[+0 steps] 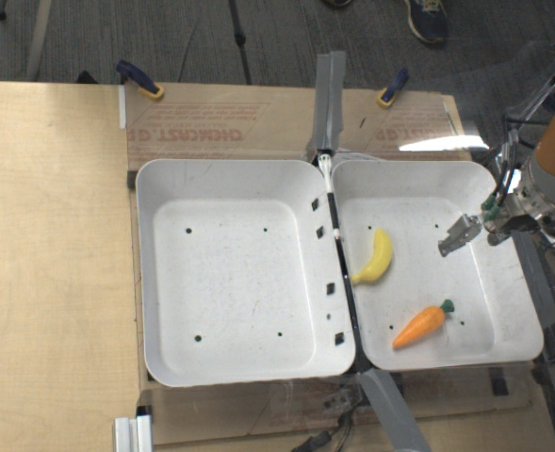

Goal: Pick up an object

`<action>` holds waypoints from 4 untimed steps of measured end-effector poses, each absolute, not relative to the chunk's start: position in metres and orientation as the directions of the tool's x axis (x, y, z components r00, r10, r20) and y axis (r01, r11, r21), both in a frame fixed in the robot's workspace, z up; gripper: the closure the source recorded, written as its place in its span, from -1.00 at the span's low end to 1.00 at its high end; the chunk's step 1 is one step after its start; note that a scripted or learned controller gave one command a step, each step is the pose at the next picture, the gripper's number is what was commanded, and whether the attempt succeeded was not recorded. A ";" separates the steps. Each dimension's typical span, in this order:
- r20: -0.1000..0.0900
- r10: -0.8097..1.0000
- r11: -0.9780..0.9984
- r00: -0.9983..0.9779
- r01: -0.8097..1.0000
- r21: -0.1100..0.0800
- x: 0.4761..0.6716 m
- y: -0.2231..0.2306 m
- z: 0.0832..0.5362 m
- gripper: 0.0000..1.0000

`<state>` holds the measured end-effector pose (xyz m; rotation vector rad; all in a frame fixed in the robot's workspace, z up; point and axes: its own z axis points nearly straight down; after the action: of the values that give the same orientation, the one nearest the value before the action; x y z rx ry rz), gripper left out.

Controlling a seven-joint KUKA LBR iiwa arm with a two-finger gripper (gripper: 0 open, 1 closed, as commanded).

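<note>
A yellow banana (376, 257) lies in the right bin (418, 185), close to the divider between the two bins. An orange carrot (418, 326) with a green top lies near that bin's front edge, pointing down-left. My gripper (461, 234) hangs over the right side of the right bin, to the right of the banana and above the carrot, touching neither. Nothing shows in its grasp.
The left bin (164, 252) sits beside the right one, and a grey bar (330, 102) runs back from the joint between them. Cardboard (220, 125) held by two clamps lies behind the bins. A bare wooden bench top (51, 252) extends to the left.
</note>
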<state>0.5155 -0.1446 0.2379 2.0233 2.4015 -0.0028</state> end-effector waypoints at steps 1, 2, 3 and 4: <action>0.000 1.000 -0.023 0.023 1.000 -0.002 0.477 -0.097 0.091 -1.00; -0.002 0.998 -0.067 0.067 0.998 -0.003 0.547 -0.097 0.091 -1.00; -0.002 0.997 -0.077 0.077 0.997 -0.002 0.617 -0.096 0.091 -1.00; -0.011 0.881 -0.473 0.473 0.881 -0.022 0.651 -0.116 0.087 -1.00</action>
<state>0.6513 -0.1165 0.0868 2.7074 1.6190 -0.0319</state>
